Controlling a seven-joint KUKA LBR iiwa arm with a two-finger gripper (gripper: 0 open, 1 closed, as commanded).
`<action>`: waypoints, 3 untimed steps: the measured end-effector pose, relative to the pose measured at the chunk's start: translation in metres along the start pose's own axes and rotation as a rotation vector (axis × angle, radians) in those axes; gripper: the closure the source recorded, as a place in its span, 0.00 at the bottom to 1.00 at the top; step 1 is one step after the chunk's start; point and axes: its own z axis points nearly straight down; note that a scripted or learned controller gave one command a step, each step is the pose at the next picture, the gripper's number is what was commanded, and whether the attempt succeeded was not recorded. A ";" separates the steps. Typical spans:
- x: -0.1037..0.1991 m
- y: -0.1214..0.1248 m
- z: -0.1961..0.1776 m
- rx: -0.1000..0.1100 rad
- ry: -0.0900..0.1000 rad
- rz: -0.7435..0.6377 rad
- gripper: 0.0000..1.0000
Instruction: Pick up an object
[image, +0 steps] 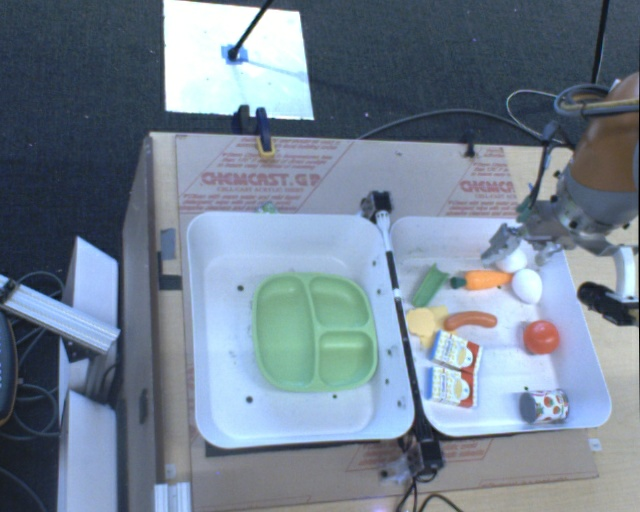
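The right bin (592, 385) holds several toy foods: a green vegetable (431, 285), an orange carrot (486, 280), a white egg (527, 287), a red sausage (470, 321), a yellow piece (424, 323), a red tomato (541, 337), two small cartons (455, 351) (452, 386) and a can (543, 406). My gripper (523, 247) hangs over the bin's back right part, just above the carrot and the egg. Its fingers stand spread and open, with a small white object (513, 260) just below them. Nothing is held.
The left bin (225, 300) holds a green divided plate (315, 332). A black divider rail (395, 300) runs between the bins. A clamp (262, 135) sits at the bench's back edge, and cables loop behind the right bin.
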 end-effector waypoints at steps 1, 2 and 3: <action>-0.031 0.019 0.101 -0.015 -0.003 0.001 0.00; -0.014 0.062 0.106 -0.013 -0.004 -0.002 0.00; -0.013 0.061 0.099 -0.009 -0.004 -0.005 1.00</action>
